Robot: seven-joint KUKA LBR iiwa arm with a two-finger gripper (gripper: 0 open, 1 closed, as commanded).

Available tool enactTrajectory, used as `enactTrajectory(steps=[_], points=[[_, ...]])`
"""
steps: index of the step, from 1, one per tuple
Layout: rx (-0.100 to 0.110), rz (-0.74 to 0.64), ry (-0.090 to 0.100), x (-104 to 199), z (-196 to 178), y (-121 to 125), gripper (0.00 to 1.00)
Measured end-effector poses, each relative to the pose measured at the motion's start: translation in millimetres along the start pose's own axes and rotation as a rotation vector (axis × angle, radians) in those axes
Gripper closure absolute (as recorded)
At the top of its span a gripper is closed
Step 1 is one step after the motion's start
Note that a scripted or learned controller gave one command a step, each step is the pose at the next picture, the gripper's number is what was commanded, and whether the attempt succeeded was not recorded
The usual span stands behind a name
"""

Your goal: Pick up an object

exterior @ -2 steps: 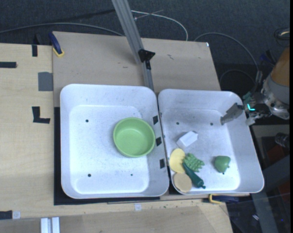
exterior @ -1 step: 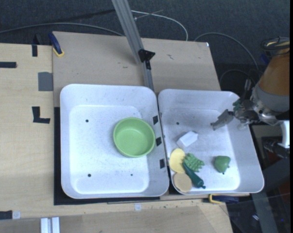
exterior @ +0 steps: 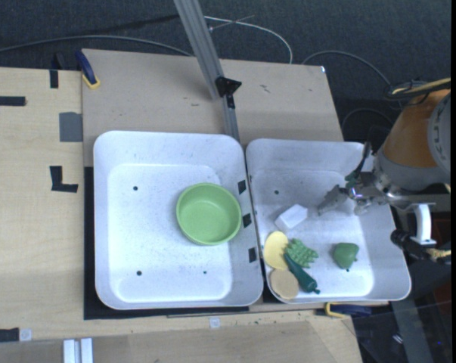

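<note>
Over the right shallow white plastic bin (exterior: pixel 379 278), your grey two-finger gripper (exterior: pixel 335 198) hovers at two o'clock from the small white rectangular block (exterior: pixel 291 217), jaws' state untellable, while the round green plastic bowl (exterior: pixel 208 214) sits in the left bin (exterior: pixel 122 225).

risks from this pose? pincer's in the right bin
1. The pincer sits beside the white block, not over it; closing here may catch nothing.
2. Yellow pieces and the green leafy toy touch in a cluster, so a grab could drag several.
3. The green lump looks rounded and may slip.
</note>
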State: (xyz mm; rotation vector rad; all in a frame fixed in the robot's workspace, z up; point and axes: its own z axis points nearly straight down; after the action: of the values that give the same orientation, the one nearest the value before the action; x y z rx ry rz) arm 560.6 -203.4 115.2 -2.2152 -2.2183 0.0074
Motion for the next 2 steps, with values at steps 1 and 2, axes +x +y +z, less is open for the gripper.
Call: enactTrajectory(steps=[1, 2], points=[[-0.007, 0.000, -0.003, 0.5, 27.1, 0.5, 0.00], [-0.007, -0.002, -0.002, 1.3, 16.3, 0.6, 1.00]])
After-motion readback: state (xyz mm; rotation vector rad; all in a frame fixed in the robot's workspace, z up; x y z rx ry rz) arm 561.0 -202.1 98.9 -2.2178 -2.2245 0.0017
